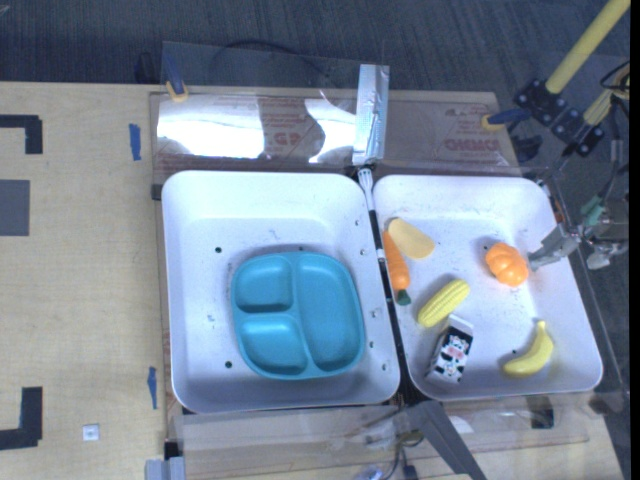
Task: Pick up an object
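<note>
While the left bin held a blue tray, the right bin carried the loose items: a corn cob, banana, carrot, orange fruit, a yellow piece and a small carton. The gripper stood at that bin's right edge, just right of the orange fruit, the nearest item, almost touching it. Its opening could not be judged, and nothing was seen in its hold.
</note>
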Robot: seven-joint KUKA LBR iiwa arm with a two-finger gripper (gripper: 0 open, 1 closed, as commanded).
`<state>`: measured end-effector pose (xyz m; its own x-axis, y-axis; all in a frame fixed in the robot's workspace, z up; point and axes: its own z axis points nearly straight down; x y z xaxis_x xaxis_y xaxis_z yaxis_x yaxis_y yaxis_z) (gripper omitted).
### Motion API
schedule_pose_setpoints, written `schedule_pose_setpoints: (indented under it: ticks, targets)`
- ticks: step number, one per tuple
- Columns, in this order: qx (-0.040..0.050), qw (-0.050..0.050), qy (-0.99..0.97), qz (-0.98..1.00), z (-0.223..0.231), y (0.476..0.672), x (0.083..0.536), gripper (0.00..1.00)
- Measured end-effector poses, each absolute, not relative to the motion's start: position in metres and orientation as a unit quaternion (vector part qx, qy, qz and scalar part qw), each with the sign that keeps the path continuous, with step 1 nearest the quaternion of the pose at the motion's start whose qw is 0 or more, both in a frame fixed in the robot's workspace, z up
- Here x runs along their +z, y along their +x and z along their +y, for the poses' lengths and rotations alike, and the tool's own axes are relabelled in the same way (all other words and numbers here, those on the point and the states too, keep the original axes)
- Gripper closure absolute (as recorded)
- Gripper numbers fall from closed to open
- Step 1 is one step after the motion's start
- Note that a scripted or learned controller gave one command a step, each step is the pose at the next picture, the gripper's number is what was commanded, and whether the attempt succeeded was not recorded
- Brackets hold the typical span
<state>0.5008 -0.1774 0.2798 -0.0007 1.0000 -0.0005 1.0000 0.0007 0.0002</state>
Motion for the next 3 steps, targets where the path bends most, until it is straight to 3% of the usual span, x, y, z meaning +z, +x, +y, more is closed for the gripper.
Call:
schedule_pose_setpoints:
  ticks: [1, 2, 3]
  targets:
    - [-0.0025, -0.005, 0.702, 0.712, -0.193, 0.545, 0.163, 0.0]
    - [0.0033, 0.0, 0.699, 0.715, -0.204, 0.578, 0.097, 0.0]
    - [0.0023, 0.002, 0.699, 0.715, -0.206, 0.578, 0.107, 1.0]
